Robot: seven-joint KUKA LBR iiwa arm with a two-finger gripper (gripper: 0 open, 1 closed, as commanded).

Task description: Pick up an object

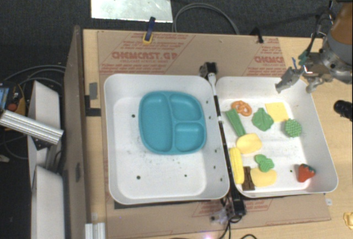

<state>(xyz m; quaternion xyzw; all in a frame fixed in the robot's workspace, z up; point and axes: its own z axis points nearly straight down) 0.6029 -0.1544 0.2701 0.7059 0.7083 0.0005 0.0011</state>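
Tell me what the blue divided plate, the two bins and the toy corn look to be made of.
Blue divided plate: likely moulded plastic, smooth with a soft sheen and rounded compartment ridges.
Left bin and right bin: probably thin formed white plastic, matte, with rounded rims.
Toy corn: seemingly plastic or rubber, a uniform yellow; too small to tell which.
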